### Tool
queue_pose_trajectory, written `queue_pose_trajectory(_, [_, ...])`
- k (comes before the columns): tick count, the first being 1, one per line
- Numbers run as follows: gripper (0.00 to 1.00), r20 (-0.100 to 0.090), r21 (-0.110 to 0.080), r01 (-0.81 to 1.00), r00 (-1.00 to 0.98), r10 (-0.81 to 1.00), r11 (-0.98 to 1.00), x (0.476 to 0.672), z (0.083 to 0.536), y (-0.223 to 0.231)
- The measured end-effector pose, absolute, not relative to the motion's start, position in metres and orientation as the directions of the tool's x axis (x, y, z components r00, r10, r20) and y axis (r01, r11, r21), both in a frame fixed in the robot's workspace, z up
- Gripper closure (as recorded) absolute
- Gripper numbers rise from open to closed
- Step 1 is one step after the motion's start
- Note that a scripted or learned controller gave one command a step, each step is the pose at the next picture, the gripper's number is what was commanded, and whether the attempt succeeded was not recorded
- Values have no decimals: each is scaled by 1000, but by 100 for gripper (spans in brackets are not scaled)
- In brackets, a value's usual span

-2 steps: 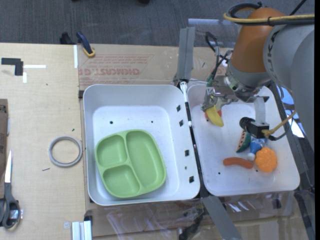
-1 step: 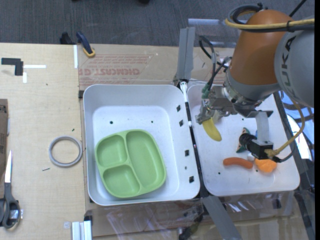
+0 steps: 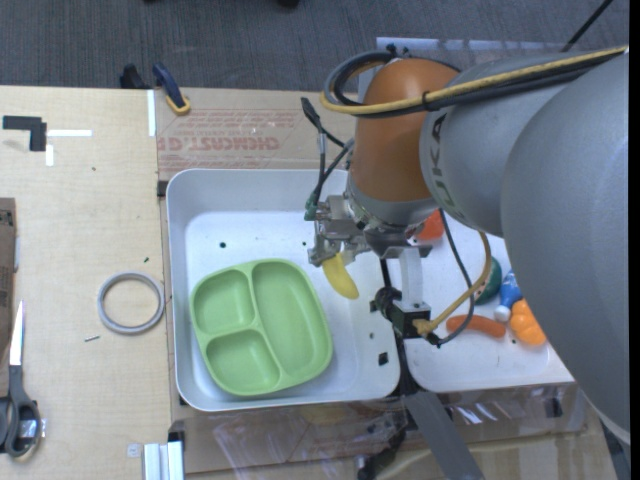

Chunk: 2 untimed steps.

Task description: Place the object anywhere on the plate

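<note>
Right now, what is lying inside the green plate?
The green plate shows three bare compartments in the left bin. The yellow banana hangs beside its right edge, under the gripper, not inside.

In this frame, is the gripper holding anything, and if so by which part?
Yes: the gripper holds a yellow banana by its upper end, the rest hanging down over the bin, just right of the green plate.
</note>
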<state>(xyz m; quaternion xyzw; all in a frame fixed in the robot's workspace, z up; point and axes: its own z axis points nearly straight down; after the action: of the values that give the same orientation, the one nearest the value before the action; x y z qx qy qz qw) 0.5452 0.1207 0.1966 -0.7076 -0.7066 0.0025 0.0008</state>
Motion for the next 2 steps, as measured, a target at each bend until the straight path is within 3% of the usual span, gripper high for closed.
queue_pose_trajectory(1, [100, -3, -3, 1000, -1, 1000, 1, 524, 314, 184])
queue_pose_trajectory(2, [0, -4, -3, 1000, 0, 1000, 0, 524, 314, 184])
